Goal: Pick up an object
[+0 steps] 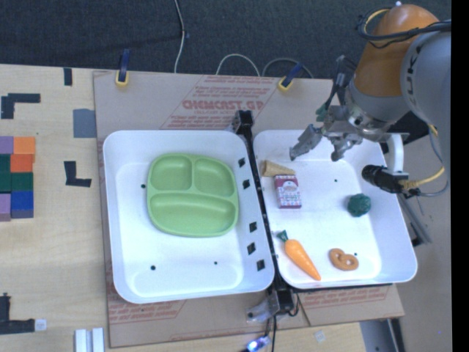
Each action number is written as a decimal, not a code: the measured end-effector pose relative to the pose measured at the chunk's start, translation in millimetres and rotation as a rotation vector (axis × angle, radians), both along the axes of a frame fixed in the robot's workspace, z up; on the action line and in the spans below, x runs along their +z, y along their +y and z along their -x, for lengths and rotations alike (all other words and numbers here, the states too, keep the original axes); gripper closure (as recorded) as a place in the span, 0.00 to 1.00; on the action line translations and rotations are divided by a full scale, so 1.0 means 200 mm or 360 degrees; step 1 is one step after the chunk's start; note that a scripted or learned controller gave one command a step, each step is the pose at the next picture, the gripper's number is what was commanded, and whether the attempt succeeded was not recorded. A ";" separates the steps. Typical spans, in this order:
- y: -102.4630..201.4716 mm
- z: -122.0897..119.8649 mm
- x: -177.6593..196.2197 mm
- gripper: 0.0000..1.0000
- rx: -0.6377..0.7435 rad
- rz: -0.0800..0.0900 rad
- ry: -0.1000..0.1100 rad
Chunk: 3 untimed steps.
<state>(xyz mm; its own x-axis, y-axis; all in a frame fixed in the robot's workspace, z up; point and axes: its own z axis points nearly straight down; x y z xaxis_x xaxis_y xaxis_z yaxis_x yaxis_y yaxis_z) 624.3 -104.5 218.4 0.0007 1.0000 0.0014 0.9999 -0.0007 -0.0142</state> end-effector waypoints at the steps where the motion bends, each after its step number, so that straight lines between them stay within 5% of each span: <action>1: 0.00 -0.01 0.04 0.00 0.0004 0.0002 -0.0020; 3: 0.00 -0.03 -0.61 0.00 0.0003 0.0003 -0.0010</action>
<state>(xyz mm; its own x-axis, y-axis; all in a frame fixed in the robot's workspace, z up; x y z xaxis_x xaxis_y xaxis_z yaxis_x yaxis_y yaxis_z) 631.2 -103.6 97.0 -0.0015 1.0000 -0.0001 1.0000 0.0014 -0.0077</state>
